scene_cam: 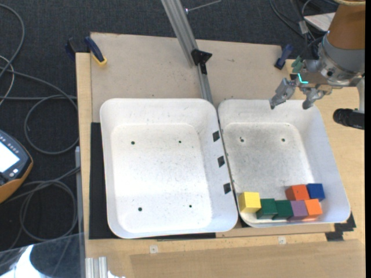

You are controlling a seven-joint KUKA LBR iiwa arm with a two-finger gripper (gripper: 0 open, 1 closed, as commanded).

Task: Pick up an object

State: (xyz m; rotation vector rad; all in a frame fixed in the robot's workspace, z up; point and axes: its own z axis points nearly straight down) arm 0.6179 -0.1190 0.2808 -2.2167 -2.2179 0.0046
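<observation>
Several small coloured blocks lie along the near edge of the right bin: a yellow block, a dark green block, another green block, a purple block, an orange block, a red-orange block and a blue block. My gripper hangs open above the far edge of the right bin, well away from the blocks. Nothing sits between its fingers.
The left bin sits beside the right one, with black clips along the seam. A slanted metal pole rises behind the bins. Blue clamps grip the board's far corners. Cables cover the floor at left.
</observation>
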